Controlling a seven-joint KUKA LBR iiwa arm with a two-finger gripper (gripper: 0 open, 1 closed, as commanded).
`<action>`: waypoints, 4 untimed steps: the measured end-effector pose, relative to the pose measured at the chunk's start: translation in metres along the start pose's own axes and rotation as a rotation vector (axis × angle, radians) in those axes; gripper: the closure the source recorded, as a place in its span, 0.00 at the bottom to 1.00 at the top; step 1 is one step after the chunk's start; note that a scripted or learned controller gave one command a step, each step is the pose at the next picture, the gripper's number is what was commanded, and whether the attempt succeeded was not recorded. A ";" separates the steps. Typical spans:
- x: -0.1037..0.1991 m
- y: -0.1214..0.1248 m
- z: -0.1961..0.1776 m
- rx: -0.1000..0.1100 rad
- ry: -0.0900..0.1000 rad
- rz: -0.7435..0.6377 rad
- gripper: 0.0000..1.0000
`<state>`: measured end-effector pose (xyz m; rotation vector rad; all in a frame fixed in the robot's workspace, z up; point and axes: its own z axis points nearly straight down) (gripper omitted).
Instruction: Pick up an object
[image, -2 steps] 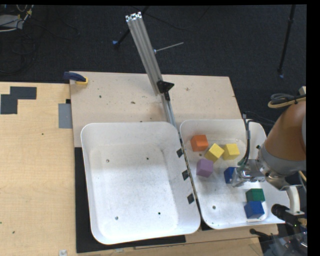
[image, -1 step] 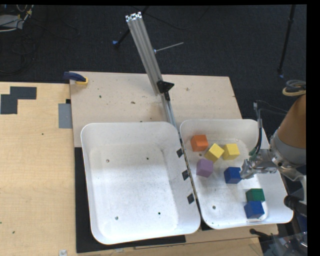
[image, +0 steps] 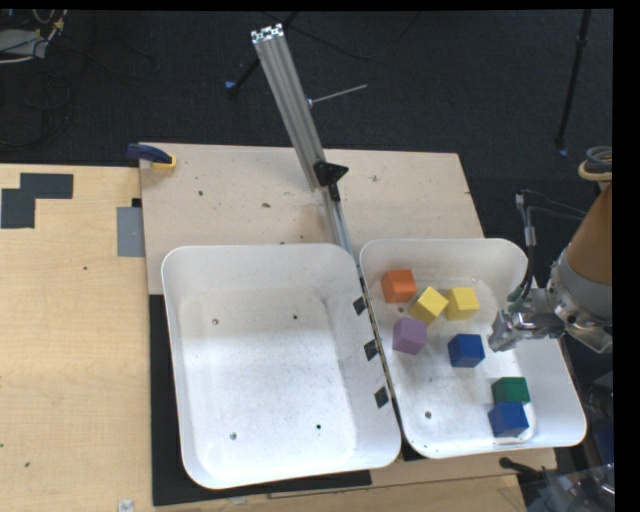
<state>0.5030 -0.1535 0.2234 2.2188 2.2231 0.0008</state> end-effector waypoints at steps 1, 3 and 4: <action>0.053 0.011 0.008 0.005 0.003 -0.002 1.00; 0.153 0.048 0.002 0.003 0.001 -0.002 1.00; 0.202 0.060 -0.009 0.003 0.002 -0.002 1.00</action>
